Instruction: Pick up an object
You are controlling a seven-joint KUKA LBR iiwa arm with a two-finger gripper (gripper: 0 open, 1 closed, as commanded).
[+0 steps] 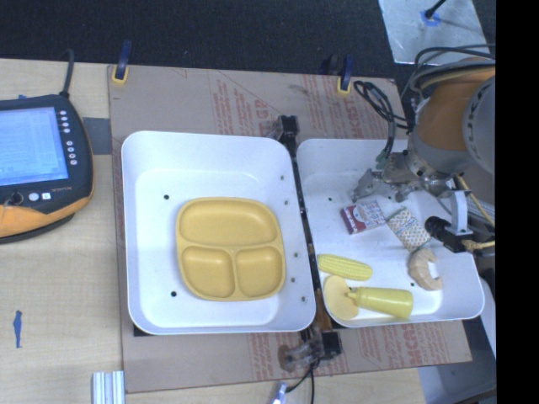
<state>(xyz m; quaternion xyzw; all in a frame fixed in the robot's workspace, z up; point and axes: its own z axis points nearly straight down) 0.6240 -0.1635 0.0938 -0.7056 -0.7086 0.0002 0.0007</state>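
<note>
Objects to pick all sit in right bin: red-and-white packet near the middle, patterned grey-white piece just right of it, corn cob below, yellow squeeze bottle lying on its side along the near wall, its cap end against a pale yellow disc, and a tan lump at the right. Tool sits over the bin's far right part, just above the packet. Nothing visible between its fingers; can't tell how far open it is. Left bin holds a yellow divided plate, three compartments. Tablet-style pendant lies on the surface at far left, well apart from both bins.
</note>
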